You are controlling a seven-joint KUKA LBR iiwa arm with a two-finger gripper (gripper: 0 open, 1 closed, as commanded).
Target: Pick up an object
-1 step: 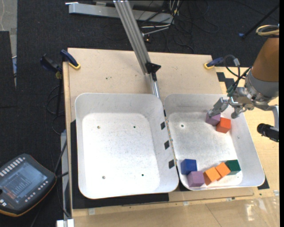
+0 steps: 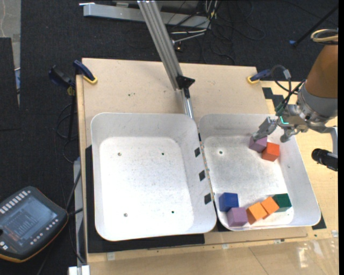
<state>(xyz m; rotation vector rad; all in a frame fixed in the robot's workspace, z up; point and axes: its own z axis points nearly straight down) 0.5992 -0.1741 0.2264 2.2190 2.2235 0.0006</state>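
Purple block (image 2: 258,143), tilted cornerwise, touches orange block (image 2: 270,151) in right bin (image 2: 244,172); gripper (image 2: 277,129) fingers apart just above.

A pale wooden bench top (image 2: 140,91) fills the middle of the frame, held at its upper corners by blue-and-yellow clamps (image 2: 83,72), and all around it lies a dark floor (image 2: 43,32) with black cables (image 2: 226,37) trailing across the upper part. A grey metal pole (image 2: 161,43) slants down from the top centre to the bench, starting near a flat grey metal bar (image 2: 123,11) lying along the top edge. In the lower left corner sits what looks like a handheld control pendant (image 2: 27,223) with a screen and an orange rim, and the light is even and soft, casting only faint shadows.
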